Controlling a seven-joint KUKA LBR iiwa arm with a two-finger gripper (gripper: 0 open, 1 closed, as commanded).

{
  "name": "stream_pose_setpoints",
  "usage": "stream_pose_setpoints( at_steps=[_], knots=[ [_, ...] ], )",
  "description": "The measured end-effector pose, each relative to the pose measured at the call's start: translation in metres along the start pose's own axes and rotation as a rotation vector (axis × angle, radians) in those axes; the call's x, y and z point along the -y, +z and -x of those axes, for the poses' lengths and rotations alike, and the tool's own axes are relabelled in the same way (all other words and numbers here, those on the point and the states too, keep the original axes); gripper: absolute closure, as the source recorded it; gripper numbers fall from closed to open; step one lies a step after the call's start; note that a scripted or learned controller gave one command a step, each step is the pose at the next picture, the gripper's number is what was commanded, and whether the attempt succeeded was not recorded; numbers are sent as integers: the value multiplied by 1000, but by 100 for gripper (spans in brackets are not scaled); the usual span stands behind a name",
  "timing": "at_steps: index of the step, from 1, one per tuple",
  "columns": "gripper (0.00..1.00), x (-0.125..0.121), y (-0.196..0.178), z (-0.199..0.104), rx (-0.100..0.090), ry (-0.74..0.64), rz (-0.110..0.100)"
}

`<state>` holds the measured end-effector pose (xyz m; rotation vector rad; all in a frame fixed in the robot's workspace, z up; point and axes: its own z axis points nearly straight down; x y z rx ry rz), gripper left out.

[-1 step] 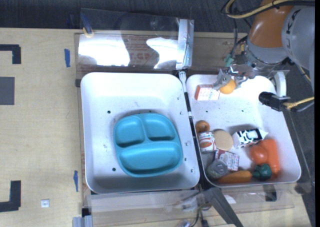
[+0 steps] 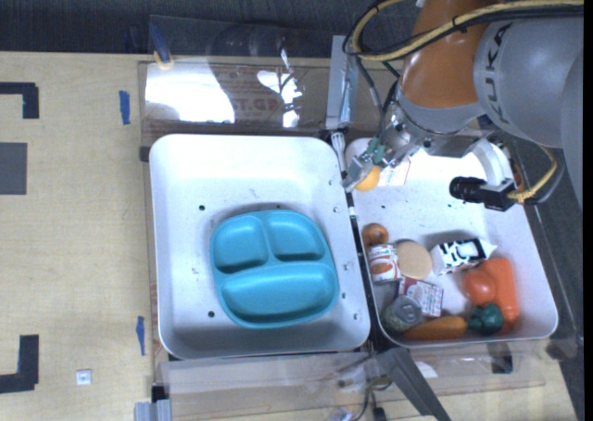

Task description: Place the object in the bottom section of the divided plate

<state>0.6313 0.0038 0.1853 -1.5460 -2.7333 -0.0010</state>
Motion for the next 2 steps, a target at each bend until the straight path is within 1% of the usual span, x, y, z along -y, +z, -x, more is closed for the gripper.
stream_pose_setpoints(
  at_steps=[1, 2],
  knots=[
    [100, 22, 1, -105, -1, -46, 1],
    [0, 23, 1, -101, 1, -40, 0]
  ],
)
